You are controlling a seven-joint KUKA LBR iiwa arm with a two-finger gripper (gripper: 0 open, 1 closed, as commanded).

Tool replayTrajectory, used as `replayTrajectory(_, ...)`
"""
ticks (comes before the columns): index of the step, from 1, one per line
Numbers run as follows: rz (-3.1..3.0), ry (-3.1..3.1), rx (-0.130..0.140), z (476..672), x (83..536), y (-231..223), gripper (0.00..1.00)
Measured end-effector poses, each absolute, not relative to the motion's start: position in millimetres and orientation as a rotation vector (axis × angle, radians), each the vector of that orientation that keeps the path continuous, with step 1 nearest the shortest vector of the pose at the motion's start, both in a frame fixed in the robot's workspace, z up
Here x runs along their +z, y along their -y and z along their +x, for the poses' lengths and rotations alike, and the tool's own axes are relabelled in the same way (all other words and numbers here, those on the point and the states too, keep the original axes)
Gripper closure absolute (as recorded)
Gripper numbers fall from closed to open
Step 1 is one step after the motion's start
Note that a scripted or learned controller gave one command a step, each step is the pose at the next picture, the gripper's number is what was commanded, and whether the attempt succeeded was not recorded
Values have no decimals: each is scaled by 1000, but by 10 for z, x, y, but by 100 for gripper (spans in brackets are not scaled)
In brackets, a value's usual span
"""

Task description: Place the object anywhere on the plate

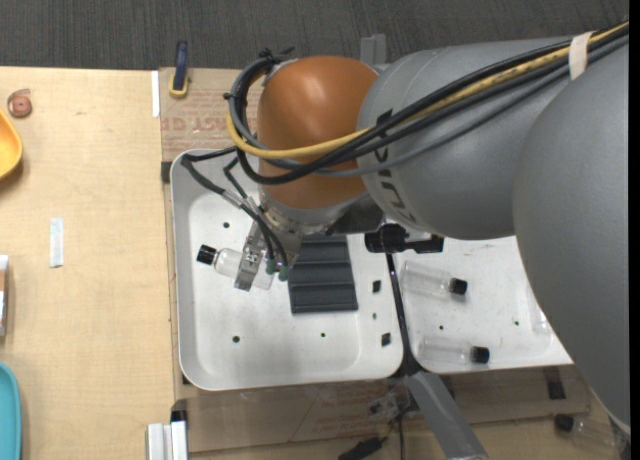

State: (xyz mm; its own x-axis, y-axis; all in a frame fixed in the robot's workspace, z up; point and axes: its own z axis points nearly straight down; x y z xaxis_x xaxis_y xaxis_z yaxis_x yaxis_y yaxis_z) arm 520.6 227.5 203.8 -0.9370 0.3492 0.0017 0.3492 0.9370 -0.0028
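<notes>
Grey arm (500,128) looms over the left bin (200,348) — claw (262,266) touches a black-capped bottle (228,261), grip unclear.

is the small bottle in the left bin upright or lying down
Lying down: the clear bottle rests on its side on the left bin floor, black cap pointing left.

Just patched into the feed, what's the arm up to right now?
The arm is reaching into the left bin, with its claw down beside a small clear bottle with a black cap near that bin's left side. I can't tell whether the bottle is gripped. A dark ribbed block lies just right of the claw. Two more clear black-capped vials sit in the right bin.
</notes>
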Motion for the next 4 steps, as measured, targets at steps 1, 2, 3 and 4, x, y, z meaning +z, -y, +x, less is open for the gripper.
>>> replayTrajectory(1, -495, 3105, 0, 6473, 2712, -2266, 100)
replayTrajectory(2, -773, 3045, 2, 6494, 2176, -2270, 100)
replayTrajectory(3, -1216, 2897, 4, 6499, 1925, -2272, 100)
replayTrajectory(4, -1203, 2902, 4, 5772, 2113, -2171, 100)
